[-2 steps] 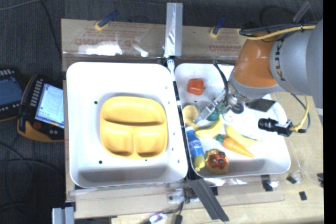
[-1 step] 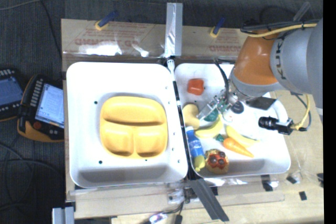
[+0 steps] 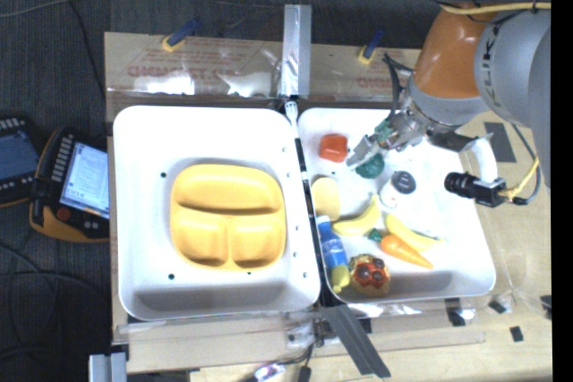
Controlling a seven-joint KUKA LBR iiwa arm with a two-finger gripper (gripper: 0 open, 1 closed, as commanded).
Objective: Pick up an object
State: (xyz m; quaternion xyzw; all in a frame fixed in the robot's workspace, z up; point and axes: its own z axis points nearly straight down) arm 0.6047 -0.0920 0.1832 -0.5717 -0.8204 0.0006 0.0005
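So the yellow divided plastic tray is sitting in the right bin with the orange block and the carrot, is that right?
Not quite. The camera view shows the yellow divided plastic tray in the left white bin; the small orange block and the orange toy carrot lie in the right white bin.

- Bright, even overhead light; both white bins (image 3: 134, 219) glare, nearly washed out.
- Soft shadows only, under the yellow tray (image 3: 230, 215).
- Dark carpet (image 3: 54, 4) stays dim, grainy.
- Fine detail looks slightly soft.
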